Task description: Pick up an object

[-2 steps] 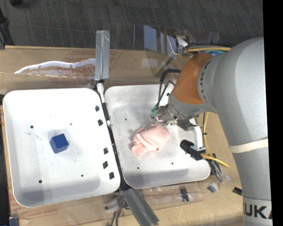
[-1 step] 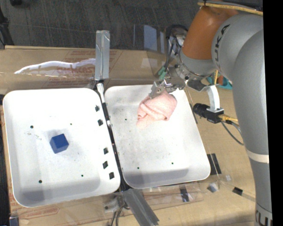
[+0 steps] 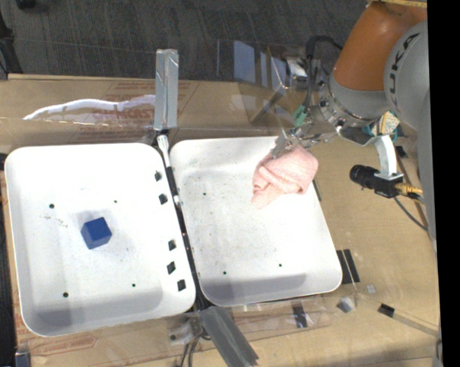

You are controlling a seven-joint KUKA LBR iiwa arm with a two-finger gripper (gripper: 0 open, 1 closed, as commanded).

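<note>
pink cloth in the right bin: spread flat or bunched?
Bunched. The pink cloth sits as a crumpled lump with folds, near the right bin's far right corner.

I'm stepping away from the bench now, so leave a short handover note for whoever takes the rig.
Gripper: at the upper right corner of the right bin, touching the top of the pink cloth.
Pink cloth: bunched in that corner; it may be pinched, unclear.
Blue cube: lies in the left bin, untouched.
Done: arm reached the cloth.
Left: confirm the grasp and lift.
</note>
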